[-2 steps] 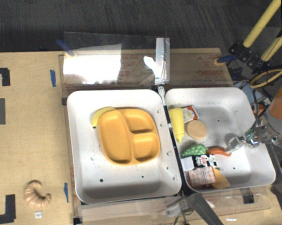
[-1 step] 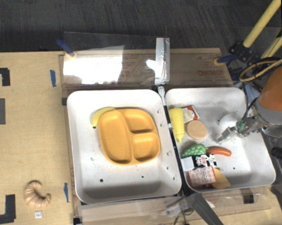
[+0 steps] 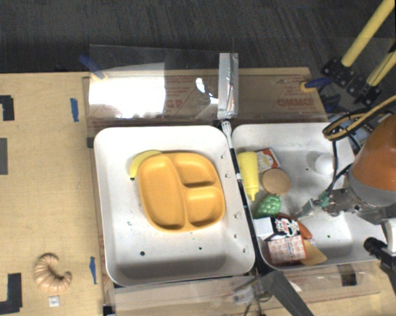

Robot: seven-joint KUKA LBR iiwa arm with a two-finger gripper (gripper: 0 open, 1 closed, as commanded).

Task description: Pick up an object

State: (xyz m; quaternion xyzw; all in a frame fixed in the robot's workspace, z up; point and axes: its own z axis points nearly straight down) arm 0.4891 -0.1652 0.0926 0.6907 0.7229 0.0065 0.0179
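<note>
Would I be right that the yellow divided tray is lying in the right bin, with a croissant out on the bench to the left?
Not quite: the camera view shows the yellow divided tray in the left bin, not the right bin. The croissant is indeed out on the bench to the left.

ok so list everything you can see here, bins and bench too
white bins: 2, white, side by side on the bench; left bin, right bin
divided tray: 1, orange-yellow, three compartments, in the left bin
banana: 1, yellow, in the left bin, partly under the tray's upper left edge
yellow bottle: 1, yellow, right bin, along its left wall
round brown item: 1, tan, right bin, beside the bottle
green bumpy item: 1, green, right bin, below the brown item
small packages: red and white, count unclear, right bin's lower left
croissant-like toy: 1, tan, on the bench at lower left
bench: 1, light wood colour
arm: 1, grey with orange band, over the right bin
pincer: 1, over the right bin
</note>
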